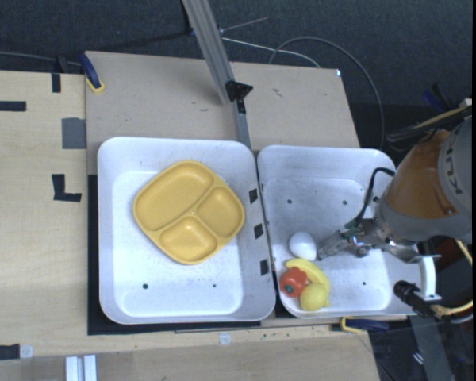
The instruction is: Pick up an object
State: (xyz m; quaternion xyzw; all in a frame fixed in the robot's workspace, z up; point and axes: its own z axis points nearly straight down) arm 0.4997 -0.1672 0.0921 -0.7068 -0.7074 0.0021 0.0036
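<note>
In the right bin (317, 169) a white egg-shaped object (301, 244) lies near the front left corner. Just in front of it sit a yellow banana (309, 271), a red tomato-like piece (294, 281) and a yellow lemon-like piece (315, 296), bunched together. My gripper (331, 247) reaches in from the right, low over the bin floor, with its tip just to the right of the white object. Nothing shows between its fingers.
The left bin (115, 236) holds a yellow divided plate (188, 210). A grey metal pole (214, 46) slants in from the top to the bins' shared back edge. The arm's orange band (424, 181) hangs over the right bin's right side.
</note>
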